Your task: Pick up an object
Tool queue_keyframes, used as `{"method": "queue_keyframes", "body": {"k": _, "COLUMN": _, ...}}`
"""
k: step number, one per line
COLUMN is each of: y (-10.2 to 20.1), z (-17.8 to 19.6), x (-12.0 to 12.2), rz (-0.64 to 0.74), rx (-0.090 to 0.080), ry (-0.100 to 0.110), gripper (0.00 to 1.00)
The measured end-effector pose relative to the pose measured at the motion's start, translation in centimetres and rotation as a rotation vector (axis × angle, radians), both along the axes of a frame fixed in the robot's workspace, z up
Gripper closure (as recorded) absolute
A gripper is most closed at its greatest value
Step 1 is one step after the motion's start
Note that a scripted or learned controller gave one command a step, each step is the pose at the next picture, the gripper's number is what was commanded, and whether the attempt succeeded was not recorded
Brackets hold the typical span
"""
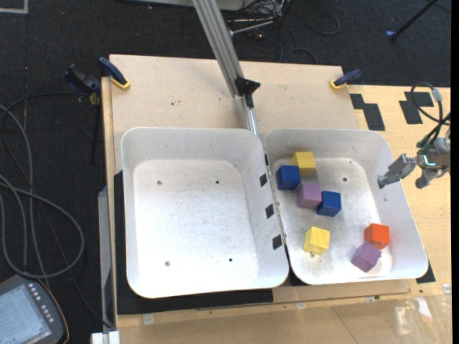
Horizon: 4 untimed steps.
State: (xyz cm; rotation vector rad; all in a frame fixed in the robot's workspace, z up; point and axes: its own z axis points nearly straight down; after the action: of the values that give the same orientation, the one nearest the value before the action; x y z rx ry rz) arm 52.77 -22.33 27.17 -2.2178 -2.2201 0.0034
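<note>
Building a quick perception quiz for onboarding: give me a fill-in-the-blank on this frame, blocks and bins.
1. All seven blocks lie in the ____ bin as the camera sees it.
2. The orange block sits next to a ____ block near that bin's front right corner.
3. The pincer hovers at the bin's ____ rim.
4. There are two blue blocks, two purple blocks and ____ yellow blocks.

Missing words: right; purple; right; two

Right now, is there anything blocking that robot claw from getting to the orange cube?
Nothing visible stands in the way. The end effector sits at the right bin's right rim, and the orange cube lies below it near that edge. Only a purple cube sits beside it, on the far side.
</note>
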Motion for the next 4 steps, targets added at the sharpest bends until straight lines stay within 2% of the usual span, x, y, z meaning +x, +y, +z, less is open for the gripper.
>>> {"method": "queue_keyframes", "body": {"k": 1, "y": 0.0, "z": 0.2, "x": 0.1, "rz": 0.001, "rx": -0.001, "ry": -0.004, "gripper": 0.0}}
{"method": "queue_keyframes", "body": {"k": 2, "y": 0.7, "z": -4.4, "x": -0.2, "rz": -0.001, "rx": 0.0, "ry": 0.0, "gripper": 0.0}}
{"method": "queue_keyframes", "body": {"k": 3, "y": 0.5, "z": -10.5, "x": 0.3, "rz": -0.002, "rx": 0.001, "ry": 0.002, "gripper": 0.0}}
{"method": "queue_keyframes", "body": {"k": 4, "y": 0.1, "z": -16.2, "x": 0.9, "rz": -0.005, "rx": -0.003, "ry": -0.009, "gripper": 0.0}}
